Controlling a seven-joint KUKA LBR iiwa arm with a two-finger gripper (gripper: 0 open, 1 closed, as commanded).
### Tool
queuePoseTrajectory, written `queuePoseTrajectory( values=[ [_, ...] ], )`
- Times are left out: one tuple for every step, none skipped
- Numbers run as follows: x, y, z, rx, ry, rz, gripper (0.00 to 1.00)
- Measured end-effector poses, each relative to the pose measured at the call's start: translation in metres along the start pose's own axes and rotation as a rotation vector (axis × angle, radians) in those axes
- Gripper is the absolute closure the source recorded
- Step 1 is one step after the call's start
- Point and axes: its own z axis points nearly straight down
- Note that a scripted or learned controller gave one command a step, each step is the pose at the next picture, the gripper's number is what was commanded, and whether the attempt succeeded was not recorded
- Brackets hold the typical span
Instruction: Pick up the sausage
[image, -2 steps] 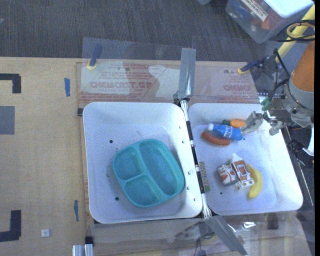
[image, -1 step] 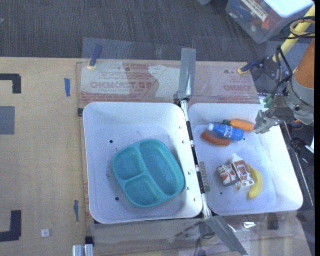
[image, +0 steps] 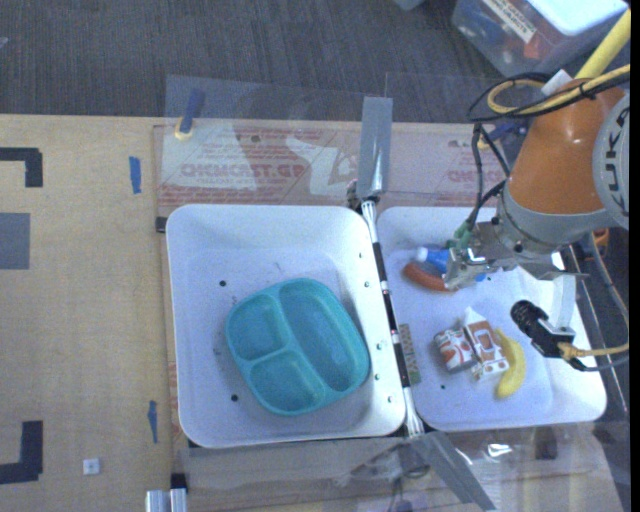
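Red-orange and curved, the sausage (image: 424, 277) lies in the right white bin (image: 570, 400), near its upper left corner, with a small blue item (image: 432, 256) just beside it. Directly at its right end sits the tool (image: 466, 268); whether it grips anything cannot be told. A teal divided plate (image: 296, 345) rests in the left white bin (image: 200, 250).

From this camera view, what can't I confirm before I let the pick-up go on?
- Sausage: its right end is hidden under the gripper, so contact cannot be told.
- Jaws: too small and blurred to tell open or shut.
- Blue item behind the sausage: partly covered by the gripper, unidentifiable.
- Carton print: too blurred to read.
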Motion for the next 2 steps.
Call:
queuePoseTrajectory(
  values=[
    [0.019, 0.057, 0.014, -0.004, -0.001, 0.112, 1.0],
    [-0.07, 0.073, 0.062, -0.003, -0.003, 0.154, 1.0]
  ],
)
